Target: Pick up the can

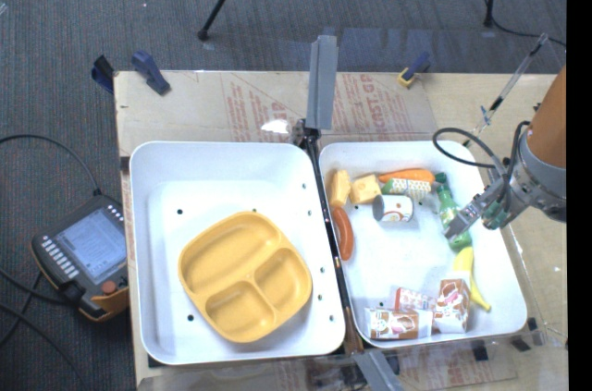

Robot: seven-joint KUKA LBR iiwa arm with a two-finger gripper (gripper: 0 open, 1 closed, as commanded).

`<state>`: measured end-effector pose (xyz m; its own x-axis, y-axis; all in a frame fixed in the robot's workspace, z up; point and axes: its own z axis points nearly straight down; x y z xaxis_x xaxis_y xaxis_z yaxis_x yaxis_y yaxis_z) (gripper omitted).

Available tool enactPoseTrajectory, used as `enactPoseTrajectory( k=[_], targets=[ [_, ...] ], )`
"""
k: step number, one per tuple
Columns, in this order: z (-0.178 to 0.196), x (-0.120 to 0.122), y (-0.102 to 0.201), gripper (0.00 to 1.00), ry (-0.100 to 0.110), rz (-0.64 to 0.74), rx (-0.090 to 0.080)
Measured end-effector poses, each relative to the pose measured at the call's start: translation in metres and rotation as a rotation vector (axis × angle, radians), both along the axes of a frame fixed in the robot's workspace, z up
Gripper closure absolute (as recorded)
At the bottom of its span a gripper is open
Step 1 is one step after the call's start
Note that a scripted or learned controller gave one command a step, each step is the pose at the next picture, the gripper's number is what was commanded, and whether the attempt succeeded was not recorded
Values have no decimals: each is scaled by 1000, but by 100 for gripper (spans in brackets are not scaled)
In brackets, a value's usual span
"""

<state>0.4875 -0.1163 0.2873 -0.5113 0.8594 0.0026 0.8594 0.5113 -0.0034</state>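
From my remote seat, the hand sat low over the right side of the right white plastic bin, a dark, blurred cluster of metal at the end of the grey arm. I could not tell whether it was spread or closed, and I saw nothing clearly held in it. Much of the arm was cut off at the frame's right edge, with a black cable looping off the wrist.

Right beside the hand lay a green toy vegetable, glossy and elongated, partly covered by the hand's tip. Just below was a yellow plastic banana, curved along the bin's right wall.

The small grey-and-white cylindrical can lay on its side near the bin's upper middle, apart from the hand and to its left; its label was too small to read. Behind it sat an orange carrot-like toy and pale yellow wedge-shaped pieces. A red-orange sausage shape rested against the left wall. Crinkly brown-and-white snack packets bunched at the near edge.

The left white bin carried a smooth yellow three-compartment plate. Both bins stood on a cardboard-covered bench, a grey teach pendant lying on the carpet at left.
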Motion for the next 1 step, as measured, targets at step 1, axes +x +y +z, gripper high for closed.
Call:
enactPoseTrajectory(
  k=[1],
  targets=[
    [-45,6,63,100,1,203,1]
  ],
)
